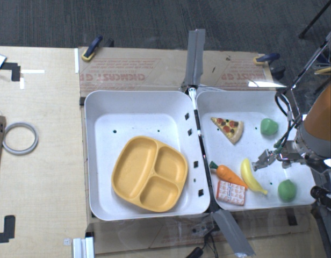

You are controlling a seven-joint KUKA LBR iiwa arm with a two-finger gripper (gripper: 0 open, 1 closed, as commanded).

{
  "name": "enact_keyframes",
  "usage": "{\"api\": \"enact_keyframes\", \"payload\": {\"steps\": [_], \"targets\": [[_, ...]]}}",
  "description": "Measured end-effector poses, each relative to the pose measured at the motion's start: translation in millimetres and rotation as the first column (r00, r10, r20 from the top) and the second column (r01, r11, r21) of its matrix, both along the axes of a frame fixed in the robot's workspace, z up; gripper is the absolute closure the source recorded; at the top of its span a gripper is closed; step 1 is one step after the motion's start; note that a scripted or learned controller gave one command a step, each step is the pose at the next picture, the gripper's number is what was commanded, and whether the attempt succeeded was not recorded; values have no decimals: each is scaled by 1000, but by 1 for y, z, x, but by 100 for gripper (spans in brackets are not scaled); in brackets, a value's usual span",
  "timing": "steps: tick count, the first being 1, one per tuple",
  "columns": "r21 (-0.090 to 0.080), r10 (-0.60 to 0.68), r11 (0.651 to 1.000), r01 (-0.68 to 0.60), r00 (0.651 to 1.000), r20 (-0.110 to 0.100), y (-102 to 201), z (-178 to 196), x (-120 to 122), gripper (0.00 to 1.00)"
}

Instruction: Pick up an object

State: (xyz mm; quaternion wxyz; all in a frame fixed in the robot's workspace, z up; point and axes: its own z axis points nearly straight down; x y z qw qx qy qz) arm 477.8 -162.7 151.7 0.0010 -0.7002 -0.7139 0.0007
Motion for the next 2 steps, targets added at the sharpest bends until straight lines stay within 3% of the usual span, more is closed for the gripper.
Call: {"api": "enact_keyframes", "payload": {"steps": [1,2], "targets": [[-6,78,997,-78,997,12,56,-56,6,0],[-1,75,997,-75,997,2,58,-51,3,100]]}}
